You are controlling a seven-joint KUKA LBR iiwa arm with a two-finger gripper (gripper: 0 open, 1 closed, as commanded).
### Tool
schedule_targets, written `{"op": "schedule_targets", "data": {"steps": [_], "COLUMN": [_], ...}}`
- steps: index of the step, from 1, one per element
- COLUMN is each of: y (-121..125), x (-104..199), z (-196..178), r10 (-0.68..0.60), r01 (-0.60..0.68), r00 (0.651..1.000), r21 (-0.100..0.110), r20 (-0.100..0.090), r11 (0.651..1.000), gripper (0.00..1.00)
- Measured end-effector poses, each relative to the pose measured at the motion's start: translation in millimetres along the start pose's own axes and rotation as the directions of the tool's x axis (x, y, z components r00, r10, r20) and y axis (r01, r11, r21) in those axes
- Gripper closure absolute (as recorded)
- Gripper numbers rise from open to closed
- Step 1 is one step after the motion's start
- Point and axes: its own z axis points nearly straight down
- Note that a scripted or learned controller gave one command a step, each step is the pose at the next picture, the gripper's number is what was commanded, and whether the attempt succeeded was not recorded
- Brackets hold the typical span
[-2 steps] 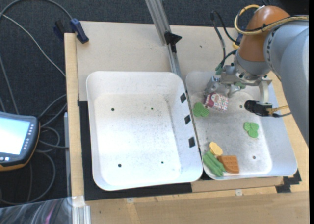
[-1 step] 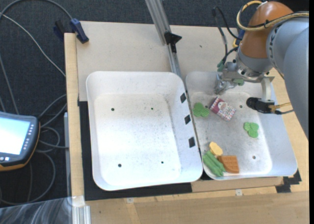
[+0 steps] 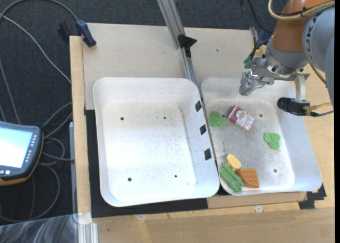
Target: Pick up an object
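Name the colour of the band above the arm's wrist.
Orange band, seen in the camera view.

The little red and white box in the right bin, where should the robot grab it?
Probably across the short sides of the red and white box, coming straight down from above. It lies flat and turned at a slant, apart from the green piece, so the gripper would need to turn to match.

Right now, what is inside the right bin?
The right bin holds a red-and-white packet, two green pieces, a yellow piece, a green pod and an orange block. Nothing looks covered.
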Motion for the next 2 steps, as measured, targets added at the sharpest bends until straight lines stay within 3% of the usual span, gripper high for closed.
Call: {"op": "schedule_targets", "data": {"steps": [2], "y": [4], "x": [0], "z": [-118], "r10": [-0.002], "r01": [0.002], "r00": [1.0], "r21": [-0.002], "r20": [0.001], "r11": [1.0], "gripper": [1.0]}}
